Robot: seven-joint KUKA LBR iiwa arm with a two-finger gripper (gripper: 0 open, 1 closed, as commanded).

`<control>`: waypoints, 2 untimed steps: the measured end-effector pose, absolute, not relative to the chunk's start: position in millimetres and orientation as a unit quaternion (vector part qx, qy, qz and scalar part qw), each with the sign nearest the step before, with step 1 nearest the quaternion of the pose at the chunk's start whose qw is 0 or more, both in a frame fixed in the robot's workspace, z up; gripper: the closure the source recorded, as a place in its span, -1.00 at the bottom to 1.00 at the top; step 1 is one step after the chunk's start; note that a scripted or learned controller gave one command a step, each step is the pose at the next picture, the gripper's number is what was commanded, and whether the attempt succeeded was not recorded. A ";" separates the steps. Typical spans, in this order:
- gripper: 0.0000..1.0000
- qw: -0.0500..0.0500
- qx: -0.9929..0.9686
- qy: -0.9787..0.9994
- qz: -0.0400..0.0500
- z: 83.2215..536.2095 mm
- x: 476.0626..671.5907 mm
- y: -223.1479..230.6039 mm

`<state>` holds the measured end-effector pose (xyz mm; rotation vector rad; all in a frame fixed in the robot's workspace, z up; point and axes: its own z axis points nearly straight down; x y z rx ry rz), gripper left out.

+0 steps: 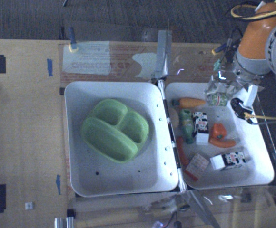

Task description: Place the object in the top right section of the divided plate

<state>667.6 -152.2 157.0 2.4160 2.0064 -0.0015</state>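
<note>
Over the right white bin [264, 170], the gripper [222, 90] appears clenched on a small greenish-white carton [217, 99] held above the toys, so the carry leftward to the green divided plate's [115, 129] top right section comes next.

Two bins sit side by side on the worktop [24, 141]; the left bin [81, 175] holds a divided plate [115, 129] near its middle. The right bin [257, 170] holds a carrot [192, 102] at its far left, a bottle [187, 126] and a carton [201, 126] nearer. A pepper [220, 135] lies right of them, with another carton [229, 160] and a packet [198, 165] nearest.
</note>
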 end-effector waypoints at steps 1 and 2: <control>1.00 0.001 0.747 0.665 0.001 207.9 667.5 -54.8; 1.00 -0.001 0.665 0.747 0.000 188.2 619.0 -56.1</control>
